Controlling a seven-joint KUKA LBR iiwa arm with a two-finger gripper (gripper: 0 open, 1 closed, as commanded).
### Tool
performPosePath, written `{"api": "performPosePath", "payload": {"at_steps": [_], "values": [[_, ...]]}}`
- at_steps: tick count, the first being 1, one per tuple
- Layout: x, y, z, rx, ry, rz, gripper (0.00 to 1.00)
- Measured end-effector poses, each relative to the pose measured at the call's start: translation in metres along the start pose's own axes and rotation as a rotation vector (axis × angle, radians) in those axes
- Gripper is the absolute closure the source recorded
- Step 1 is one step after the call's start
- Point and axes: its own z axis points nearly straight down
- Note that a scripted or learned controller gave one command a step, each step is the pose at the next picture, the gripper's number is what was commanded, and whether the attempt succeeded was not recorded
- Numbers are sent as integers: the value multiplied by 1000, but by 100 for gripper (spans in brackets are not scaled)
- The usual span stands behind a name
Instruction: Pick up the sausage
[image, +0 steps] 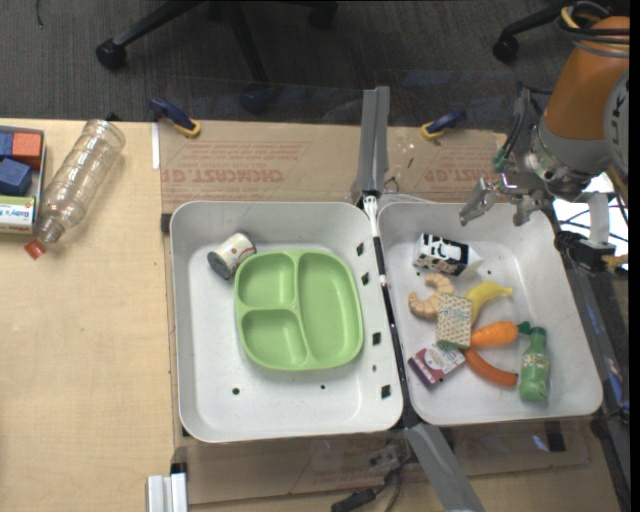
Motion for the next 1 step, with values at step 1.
{"api": "performPosePath", "payload": {"at_steps": [1], "values": [[-16,-46,83,0,1,-212,0]]}}
